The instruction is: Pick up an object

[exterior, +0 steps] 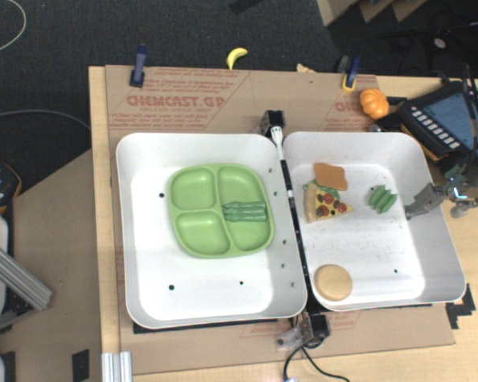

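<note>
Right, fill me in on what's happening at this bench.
A robot arm's gripper reaches in over the right edge of the right bin, holding nothing that can be seen. That bin holds a toy pizza slice, a brown toast-like piece, a small green toy nearest the gripper, and a round tan cookie-like piece. The left bin holds a green divided plate with a green item on it.

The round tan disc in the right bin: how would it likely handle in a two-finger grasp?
The disc lies flat and low, so fingers probably get little edge to pinch. It looks smooth and rigid, so it may slip rather than deform. It sits near the bin's front wall, which could crowd one finger.
</note>
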### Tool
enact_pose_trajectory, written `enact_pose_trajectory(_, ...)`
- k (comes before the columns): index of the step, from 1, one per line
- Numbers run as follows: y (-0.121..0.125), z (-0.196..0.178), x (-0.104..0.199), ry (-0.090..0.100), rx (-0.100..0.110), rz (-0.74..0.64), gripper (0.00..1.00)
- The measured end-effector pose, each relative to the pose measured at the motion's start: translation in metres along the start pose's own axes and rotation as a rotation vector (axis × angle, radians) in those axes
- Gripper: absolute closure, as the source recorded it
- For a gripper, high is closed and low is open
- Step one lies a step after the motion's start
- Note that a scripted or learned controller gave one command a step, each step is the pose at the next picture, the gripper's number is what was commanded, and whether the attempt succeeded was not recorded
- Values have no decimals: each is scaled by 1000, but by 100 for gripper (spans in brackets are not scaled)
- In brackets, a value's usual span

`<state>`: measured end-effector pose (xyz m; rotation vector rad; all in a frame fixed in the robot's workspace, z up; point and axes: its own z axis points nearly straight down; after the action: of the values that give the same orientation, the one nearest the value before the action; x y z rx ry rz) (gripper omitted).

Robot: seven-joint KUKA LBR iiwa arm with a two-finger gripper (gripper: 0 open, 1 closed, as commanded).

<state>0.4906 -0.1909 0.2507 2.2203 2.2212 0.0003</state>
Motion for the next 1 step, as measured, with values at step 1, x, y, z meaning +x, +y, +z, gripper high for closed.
enact_pose_trajectory(1,-13,87,95,7,10,-7,0)
